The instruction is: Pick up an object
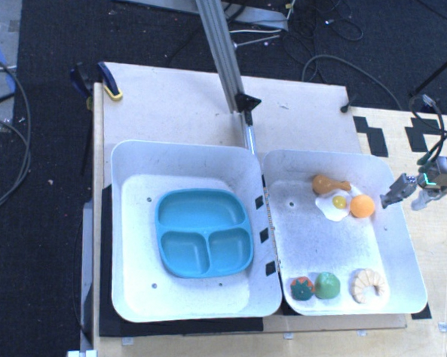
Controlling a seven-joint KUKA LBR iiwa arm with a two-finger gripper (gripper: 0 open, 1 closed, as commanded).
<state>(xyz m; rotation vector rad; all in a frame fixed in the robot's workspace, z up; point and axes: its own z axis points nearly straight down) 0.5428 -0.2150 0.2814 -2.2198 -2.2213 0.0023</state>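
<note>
The gripper (398,191) hangs at the right white bin's (400,253) edge, seemingly empty, its grip state unclear; nearby lies a small round orange ball (362,206) beside a fried egg toy (334,206).

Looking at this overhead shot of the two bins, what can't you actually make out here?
- Gripper: small and blurred at the camera view's right side; whether its fingers are open or shut cannot be told.
- Arm: cut off by the right edge beyond the wrist.
- Small red and green item beside the green ball: too small to identify.
- Pale ridged item in the right bin: blurred, so its kind is unclear.
</note>
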